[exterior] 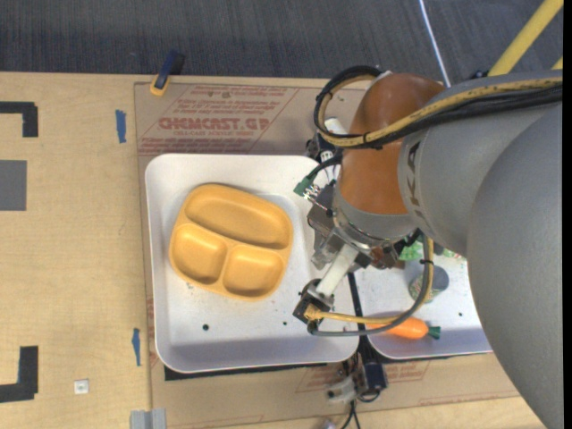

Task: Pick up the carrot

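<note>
The carrot (409, 330) is orange with a green top and lies along the front edge of the right bin (447, 342). It points left to right. My gripper (360, 250) hangs below the orange wrist band over the seam between the two bins, above and to the left of the carrot. The big grey arm covers most of the right bin.
A yellow three-part plate (232, 239) sits in the left bin (170, 329). A green thing (411, 253) and a grey round thing (420, 286) peek out beside the wrist in the right bin. Cardboard (214, 119) lies behind the bins.
</note>
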{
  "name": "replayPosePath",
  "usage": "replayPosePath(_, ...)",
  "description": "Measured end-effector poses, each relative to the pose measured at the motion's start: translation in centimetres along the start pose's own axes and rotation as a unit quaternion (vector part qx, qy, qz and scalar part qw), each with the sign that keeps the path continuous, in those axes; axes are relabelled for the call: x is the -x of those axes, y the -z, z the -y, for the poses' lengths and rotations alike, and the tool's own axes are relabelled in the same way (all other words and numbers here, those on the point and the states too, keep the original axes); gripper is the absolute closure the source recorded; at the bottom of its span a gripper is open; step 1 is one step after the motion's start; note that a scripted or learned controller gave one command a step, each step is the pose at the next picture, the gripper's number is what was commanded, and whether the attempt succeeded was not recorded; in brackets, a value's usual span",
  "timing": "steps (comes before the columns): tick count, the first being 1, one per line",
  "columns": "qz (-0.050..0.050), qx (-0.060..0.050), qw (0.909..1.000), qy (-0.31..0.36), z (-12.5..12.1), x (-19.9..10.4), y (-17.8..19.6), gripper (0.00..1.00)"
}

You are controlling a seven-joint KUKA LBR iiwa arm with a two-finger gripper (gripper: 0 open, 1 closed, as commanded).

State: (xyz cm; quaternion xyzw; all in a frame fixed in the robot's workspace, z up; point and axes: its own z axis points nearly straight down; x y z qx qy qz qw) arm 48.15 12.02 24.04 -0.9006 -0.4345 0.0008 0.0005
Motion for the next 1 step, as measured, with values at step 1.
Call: replayPosePath(1,0.000,0.000,0.9987,0.052,1.91,-2.16,-12.85,1.00)
